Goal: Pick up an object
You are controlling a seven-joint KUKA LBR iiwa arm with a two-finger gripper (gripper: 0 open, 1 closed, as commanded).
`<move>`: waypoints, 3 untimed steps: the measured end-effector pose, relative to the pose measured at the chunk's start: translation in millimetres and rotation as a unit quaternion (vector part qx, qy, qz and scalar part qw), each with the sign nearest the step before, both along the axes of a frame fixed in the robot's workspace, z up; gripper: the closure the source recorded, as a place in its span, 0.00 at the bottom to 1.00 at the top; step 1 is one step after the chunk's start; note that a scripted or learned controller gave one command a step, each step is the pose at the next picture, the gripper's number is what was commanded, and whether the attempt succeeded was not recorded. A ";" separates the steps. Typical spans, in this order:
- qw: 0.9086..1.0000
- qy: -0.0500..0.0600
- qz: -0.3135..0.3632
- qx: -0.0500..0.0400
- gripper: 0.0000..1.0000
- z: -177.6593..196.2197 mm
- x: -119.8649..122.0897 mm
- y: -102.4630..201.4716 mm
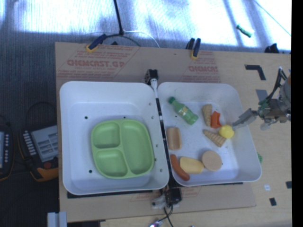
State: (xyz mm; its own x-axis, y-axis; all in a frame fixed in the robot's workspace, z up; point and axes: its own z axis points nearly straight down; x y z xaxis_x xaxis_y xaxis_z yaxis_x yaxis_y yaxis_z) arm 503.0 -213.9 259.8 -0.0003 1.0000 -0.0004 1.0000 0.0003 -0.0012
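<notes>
The right bin holds several toy foods. A green bottle lies at the back. Beside it are a pale cone and an orange piece. Further forward are a yellow ball, a waffle cone, a bun, a red sausage, a yellow potato shape and a tan disc. My gripper hangs over the bin's right rim, its grey tip pointing toward the yellow ball. Nothing shows in its grasp.
The left bin holds a green divided plate. A black cable and connector run along the ridge between the bins. Clamps sit on the board's far edge. Bare bench lies right of the bins.
</notes>
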 end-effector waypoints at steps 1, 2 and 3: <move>0.997 0.002 0.073 0.004 0.00 -141.4 13.5 -1.3; 0.998 -0.005 0.064 -0.002 0.00 -170.1 66.2 22.5; 0.998 -0.009 0.063 -0.005 1.00 -158.4 67.7 20.4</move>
